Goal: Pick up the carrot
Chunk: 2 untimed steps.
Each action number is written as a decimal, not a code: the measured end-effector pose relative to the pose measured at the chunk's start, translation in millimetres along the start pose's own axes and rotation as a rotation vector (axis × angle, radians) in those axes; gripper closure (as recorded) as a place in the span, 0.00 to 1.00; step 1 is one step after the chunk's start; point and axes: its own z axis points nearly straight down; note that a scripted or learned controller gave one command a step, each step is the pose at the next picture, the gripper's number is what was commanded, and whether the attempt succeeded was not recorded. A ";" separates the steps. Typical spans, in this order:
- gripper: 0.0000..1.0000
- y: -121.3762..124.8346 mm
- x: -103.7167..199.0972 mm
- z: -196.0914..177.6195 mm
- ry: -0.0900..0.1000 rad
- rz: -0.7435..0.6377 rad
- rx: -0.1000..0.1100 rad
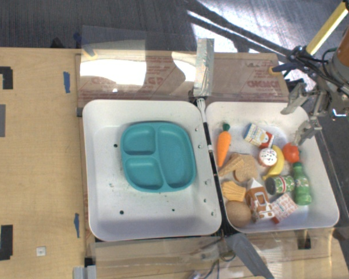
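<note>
Meanwhile, the orange carrot with its green top (pixel 223 146) lies along the right white bin's (pixel 328 213) left wall; the two-finger gripper (pixel 300 118), fingers spread and pinching nothing, hangs over the far right corner.

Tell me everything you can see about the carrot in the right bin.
The carrot is a small orange toy, plastic by its look, with a dark green tuft at its far end. It lies flat along the left wall of the right bin, its tapered tip pointing toward the near side, where it meets the tan bread slice. Nothing grips it.
</note>
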 end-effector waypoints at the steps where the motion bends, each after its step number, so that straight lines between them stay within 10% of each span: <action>1: 0.00 52.4 35.3 132.0 -0.013 0.080 0.000; 2: 0.00 61.0 52.2 149.7 -0.003 0.129 0.000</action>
